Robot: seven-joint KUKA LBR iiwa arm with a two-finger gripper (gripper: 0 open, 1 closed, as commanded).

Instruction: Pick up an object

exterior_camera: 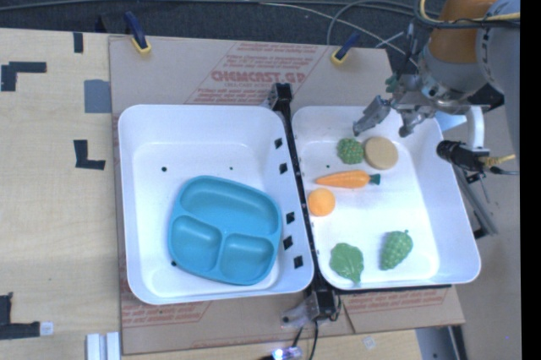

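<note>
My gripper point(390, 122) hangs over the back of the right bin point(448, 206), open, its two fingers spread with nothing between them. Just below it lie a green broccoli piece point(350, 150) and a tan round biscuit point(381, 152) side by side. An orange carrot point(345, 179) lies in front of those, and an orange ball point(320, 203) rests near the bin's left wall. Two green leafy vegetables sit at the front: one point(347, 261) on the left, one point(396, 248) on the right.
The left bin point(139, 139) holds a blue divided plate point(225, 229). A black divider point(292, 172) runs between the bins. Cables trail behind the bench, and clamps point(138, 35) hold the cardboard base at the back.
</note>
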